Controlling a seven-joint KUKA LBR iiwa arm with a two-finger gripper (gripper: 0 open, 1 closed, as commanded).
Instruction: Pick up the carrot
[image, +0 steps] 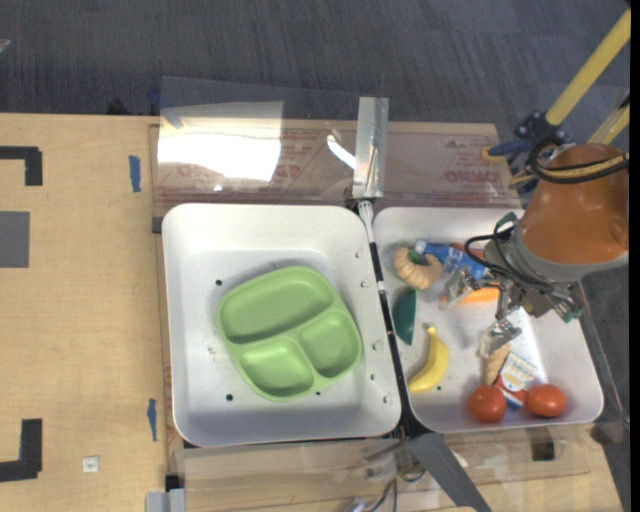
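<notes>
The carrot (479, 295) is a small orange piece in the right bin (585, 350), lying just right of a blue item (446, 254). Only part of it shows, because the arm's wrist covers its right end. My gripper (504, 322) hangs low in the right bin, just right of and slightly nearer than the carrot, over a tan packet (497, 358). Nothing orange is visibly held in it.
The right bin also holds a tan pretzel-like piece (414, 266), a dark green item (405, 315), a banana (431, 363), two red tomatoes (488, 403) (546, 400) and a white packet (517, 372). A green divided plate (290, 332) lies in the left bin (190, 300).
</notes>
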